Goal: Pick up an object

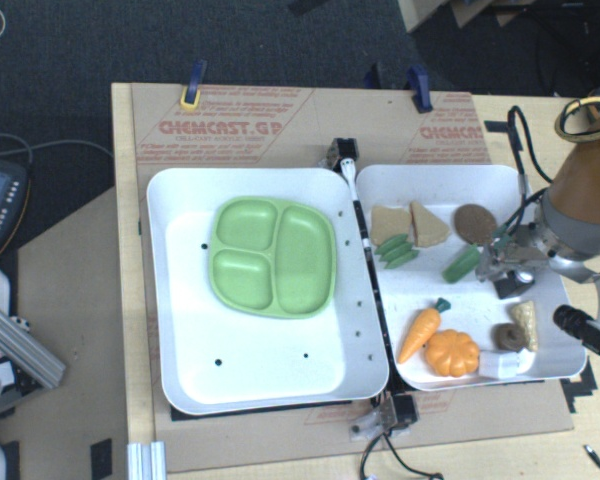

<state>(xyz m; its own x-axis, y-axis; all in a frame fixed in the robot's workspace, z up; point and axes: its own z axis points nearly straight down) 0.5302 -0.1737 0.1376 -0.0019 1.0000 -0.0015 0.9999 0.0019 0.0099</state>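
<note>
Bench board (pixel 280 123) printed "CHEMCAST" in red behind both bins

Arm (pixel 580 203): grey casing with a broad orange band above the wrist. Black cable loops along its upper side. Gripper (pixel 508 268): dark metal with silvery parts, detail blurred.

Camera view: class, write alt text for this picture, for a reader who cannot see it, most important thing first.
A grey robot arm reaches in from the right, its gripper low over the right bin, which holds toy foods including a carrot, a pumpkin and a green pickle. The left bin holds a green divided plate.
</note>
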